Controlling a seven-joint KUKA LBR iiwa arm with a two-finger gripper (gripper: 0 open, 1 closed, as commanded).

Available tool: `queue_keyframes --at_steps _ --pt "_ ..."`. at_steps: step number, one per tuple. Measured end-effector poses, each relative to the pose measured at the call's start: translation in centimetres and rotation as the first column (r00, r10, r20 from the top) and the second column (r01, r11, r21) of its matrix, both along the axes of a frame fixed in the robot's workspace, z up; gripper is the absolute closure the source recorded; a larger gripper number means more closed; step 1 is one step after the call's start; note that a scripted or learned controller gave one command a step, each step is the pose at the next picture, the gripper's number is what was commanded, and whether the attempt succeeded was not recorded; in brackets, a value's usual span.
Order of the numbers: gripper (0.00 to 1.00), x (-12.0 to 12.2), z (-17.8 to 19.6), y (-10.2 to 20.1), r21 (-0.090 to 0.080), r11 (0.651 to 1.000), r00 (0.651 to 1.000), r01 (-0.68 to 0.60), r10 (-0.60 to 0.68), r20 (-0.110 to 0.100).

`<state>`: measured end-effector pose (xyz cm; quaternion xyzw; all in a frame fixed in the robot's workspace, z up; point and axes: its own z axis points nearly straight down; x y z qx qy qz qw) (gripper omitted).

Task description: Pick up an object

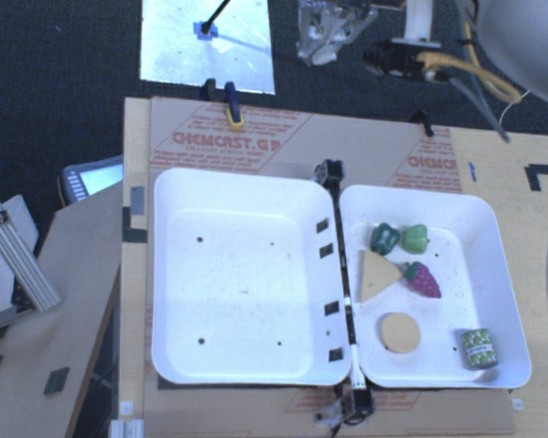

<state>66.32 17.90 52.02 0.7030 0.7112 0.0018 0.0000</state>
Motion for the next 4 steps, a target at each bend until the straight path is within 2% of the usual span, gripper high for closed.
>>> queue_keyframes --at_steps 1,2,3,4 --pt "1.00 0.5 1.6 5.9 0.000 1.000 1.000 0.002 -0.002 0.002" --pt "1.00 -7.9 1.6 5.6 0.000 1.000 1.000 0.003 -0.003 -0.002" --pt "1.00 -15.2 -0.2 -0.3 -0.002 1.000 1.000 0.014 -0.014 -0.004" --pt "1.00 -12.3 -2.4 5.8 -0.001 1.000 1.000 0.004 -0.004 -0.001"
